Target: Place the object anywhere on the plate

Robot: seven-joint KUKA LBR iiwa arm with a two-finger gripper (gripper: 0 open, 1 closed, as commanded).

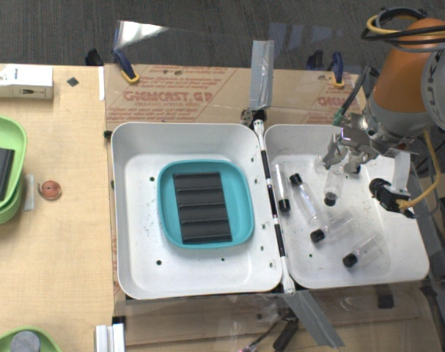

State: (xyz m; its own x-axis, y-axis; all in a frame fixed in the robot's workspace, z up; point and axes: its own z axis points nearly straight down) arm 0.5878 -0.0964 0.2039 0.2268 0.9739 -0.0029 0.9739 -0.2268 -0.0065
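The wooden bench bears two white bins, cardboard, perhaps green dishes.

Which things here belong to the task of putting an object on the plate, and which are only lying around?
Belong to the job:
- teal plate in the left bin
- clear tubes in the right bin
- gripper, a tube hanging between its fingers

Just lying about:
- green tray
- white box
- small orange disc

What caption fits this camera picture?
Gripper lifts a clear tube over the right bin; teal plate waits left.
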